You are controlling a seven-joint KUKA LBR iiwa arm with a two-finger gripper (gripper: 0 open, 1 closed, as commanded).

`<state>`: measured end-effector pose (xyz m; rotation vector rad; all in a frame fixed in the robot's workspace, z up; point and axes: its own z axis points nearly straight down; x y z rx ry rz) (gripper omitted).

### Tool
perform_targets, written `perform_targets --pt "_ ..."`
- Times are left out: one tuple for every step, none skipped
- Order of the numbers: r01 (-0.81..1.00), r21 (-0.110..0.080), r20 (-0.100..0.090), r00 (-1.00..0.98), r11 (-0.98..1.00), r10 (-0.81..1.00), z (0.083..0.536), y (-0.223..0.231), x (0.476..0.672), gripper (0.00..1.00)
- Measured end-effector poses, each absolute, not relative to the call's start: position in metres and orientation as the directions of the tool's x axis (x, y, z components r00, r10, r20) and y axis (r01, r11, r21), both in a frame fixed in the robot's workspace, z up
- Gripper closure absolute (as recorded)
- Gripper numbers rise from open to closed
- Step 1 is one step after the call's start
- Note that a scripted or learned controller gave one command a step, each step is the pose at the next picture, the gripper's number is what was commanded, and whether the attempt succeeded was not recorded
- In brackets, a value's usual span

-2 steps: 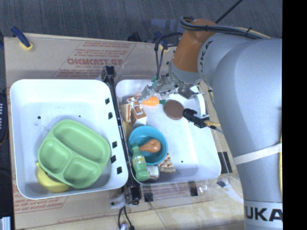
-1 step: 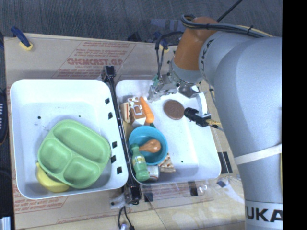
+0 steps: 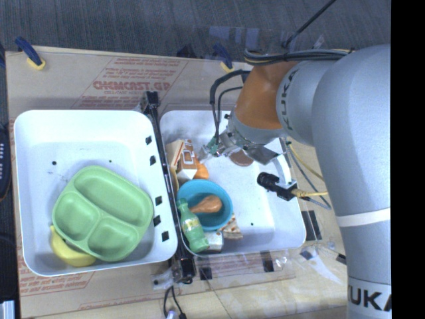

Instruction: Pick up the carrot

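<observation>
The carrot (image 3: 200, 173) is a small orange piece at the left side of the right bin (image 3: 282, 214), partly tucked between a printed box (image 3: 182, 155) and a blue bowl (image 3: 206, 205). My gripper (image 3: 230, 149) hangs under the orange wrist band over the bin's upper middle, a little up and to the right of the carrot and apart from it. The wrist hides most of the gripper.
The blue bowl holds a brown-orange food piece (image 3: 208, 204). A green bottle (image 3: 192, 230) and a small brown item (image 3: 232, 230) lie at the bin's front. The left bin (image 3: 40, 138) holds a green divided plate (image 3: 103, 211) over a yellow object (image 3: 70, 252).
</observation>
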<state>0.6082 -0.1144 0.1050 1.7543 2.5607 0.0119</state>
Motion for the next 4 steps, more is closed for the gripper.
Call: perform_targets --pt "0.957 0.024 -0.022 -0.287 0.287 0.958 0.103 -0.105 0.558 1.0" --pt "0.969 0.005 -0.01 -0.248 0.248 0.969 0.096 -0.105 0.521 1.0" --pt "0.965 -0.001 -0.007 -0.262 0.262 0.965 0.103 -0.103 0.521 1.0" --pt "0.988 -0.006 0.001 -0.157 0.157 0.988 0.091 -0.098 0.487 1.0"
